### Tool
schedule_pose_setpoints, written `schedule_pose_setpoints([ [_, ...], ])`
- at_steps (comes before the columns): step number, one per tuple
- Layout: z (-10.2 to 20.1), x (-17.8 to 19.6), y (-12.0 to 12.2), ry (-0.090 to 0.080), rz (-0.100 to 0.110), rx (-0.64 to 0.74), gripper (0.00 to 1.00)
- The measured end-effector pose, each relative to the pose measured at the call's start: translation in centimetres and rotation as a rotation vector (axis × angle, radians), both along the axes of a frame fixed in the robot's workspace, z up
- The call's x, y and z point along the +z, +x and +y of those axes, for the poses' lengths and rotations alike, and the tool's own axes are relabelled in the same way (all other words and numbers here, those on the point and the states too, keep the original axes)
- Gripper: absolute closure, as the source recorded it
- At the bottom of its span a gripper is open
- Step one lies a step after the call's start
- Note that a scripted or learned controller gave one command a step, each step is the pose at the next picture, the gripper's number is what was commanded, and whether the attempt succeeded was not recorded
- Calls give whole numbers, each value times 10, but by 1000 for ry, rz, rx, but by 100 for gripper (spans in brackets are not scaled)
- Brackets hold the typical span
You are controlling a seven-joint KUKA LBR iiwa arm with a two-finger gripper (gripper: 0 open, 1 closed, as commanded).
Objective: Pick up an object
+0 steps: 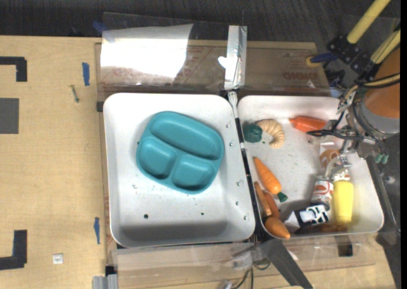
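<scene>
Several small objects lay scattered in the right bin [375,218], a shallow white tray with rounded corners and a speckled floor. Nearest the arm stood a smooth yellow bottle [343,200], cylindrical and glossy, near the bin's right wall. Just left of it sat a small white and red can [322,190], and below that a little black and white toy car [311,216]. Along the bin's left wall lay an orange plastic carrot [268,177] with a dark green tip, tapered and slanting, and below it two more orange carrot-like pieces [272,216] close together, the lower one rounded at its end. Toward the top of the bin a pale, ribbed, curled piece like a croissant [275,133] touched a dark teal lump [252,133]. A further orange-red tapered piece [308,124] lay near the top right.

The gripper [343,154] hung over the right side of this bin, above the can and bottle, amid dark cables and metal parts; how its jaws stood and whether it had hold of anything could not be told.

The left bin [121,218] held a teal plastic divided plate [180,150], oval and matte, with three shallow compartments, lying tilted on the white floor. Behind the bins stood a clear plastic sheet [146,53], catching glare.
</scene>
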State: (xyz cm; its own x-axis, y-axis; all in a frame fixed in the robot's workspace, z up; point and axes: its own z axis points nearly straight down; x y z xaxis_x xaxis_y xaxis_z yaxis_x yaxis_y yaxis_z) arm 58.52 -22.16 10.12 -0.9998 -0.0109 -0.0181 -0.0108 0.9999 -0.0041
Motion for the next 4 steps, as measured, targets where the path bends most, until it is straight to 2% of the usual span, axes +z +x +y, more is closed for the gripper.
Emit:
schedule_pose_setpoints([
  [1,1,-13,-21,6,9,-125,0],
  [2,16,-12,-83,2,10,-41,0],
  [3,17,1,-78,-3,-5,-38,100],
  [4,39,145,-51,6,3,-335,100],
])
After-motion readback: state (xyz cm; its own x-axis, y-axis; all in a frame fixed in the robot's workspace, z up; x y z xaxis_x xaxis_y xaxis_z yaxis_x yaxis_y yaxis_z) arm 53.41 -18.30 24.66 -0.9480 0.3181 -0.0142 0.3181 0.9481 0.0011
